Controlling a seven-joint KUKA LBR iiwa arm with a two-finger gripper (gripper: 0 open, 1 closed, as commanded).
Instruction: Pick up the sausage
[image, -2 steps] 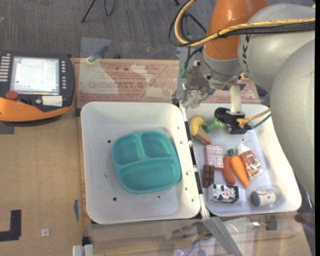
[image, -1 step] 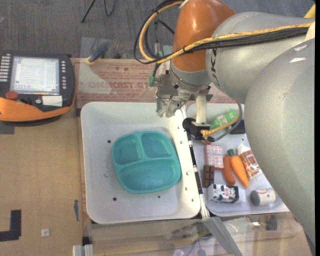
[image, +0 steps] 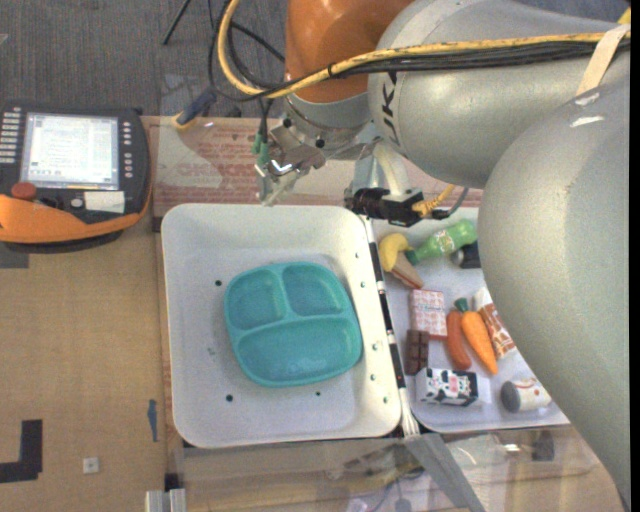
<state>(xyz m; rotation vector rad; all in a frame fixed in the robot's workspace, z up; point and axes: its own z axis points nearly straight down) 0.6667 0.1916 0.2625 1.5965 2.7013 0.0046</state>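
Note:
A reddish-brown sausage (image: 497, 330) lies in the right bin (image: 500, 418), just right of two orange carrots (image: 470, 341) and partly under the arm's grey body. My gripper (image: 272, 186) hangs over the far rim of the left bin (image: 190, 330), well to the left of the sausage and away from it. Its fingers stand open with nothing between them.
A teal divided plate (image: 292, 323) sits in the middle of the left bin. The right bin also holds a banana (image: 392, 245), a green bottle (image: 446, 240), a pink wafer (image: 428, 311), a chocolate bar (image: 416, 351), a milk carton (image: 447, 387) and a can (image: 521, 396). A teach pendant (image: 70, 170) lies at the far left.

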